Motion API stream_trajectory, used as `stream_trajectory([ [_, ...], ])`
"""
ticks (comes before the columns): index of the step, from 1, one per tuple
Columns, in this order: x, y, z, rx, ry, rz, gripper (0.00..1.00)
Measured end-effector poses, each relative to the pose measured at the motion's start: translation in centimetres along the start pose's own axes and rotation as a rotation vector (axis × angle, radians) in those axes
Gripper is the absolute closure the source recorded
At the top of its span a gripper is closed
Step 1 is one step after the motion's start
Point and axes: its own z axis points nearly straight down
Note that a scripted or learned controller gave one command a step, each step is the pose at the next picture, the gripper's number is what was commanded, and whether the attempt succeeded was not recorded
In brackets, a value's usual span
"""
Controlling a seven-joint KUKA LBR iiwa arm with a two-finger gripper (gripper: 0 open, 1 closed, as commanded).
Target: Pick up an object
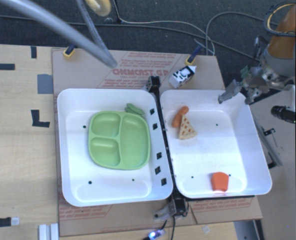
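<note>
In the right bin (238, 149) lie an orange carrot-like piece (179, 116), a tan waffle wedge (186, 129) touching it, and an orange block (219, 181) near the front rim. The left bin (72, 134) holds a green divided plate (119, 139), and a small green piece (134, 109) rests at the plate's far edge. My gripper (237, 97) hangs over the right bin's far right corner, well away from all the objects. Its two fingers stand apart and open, with nothing between them.
A black divider (160, 134) with clips runs between the bins. A small black-and-white item (182, 75) and yellow-blue clamps (191, 59) sit on the cardboard behind them. A grey pole (52, 19) crosses the top left. Cables trail along the back.
</note>
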Motion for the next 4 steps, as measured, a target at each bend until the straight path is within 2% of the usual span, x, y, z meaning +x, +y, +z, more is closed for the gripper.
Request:
stream_trajectory([
  [1,0.1,0.3,-0.9,-0.014,-0.003,-0.004,0.00],
  [2,0.5,0.4,3.5,-0.010,-0.003,-0.005,0.00],
  [3,0.9,0.6,10.0,-0.008,-0.002,-0.005,0.00],
  [4,0.9,0.6,13.0,-0.015,-0.006,-0.006,0.00],
])
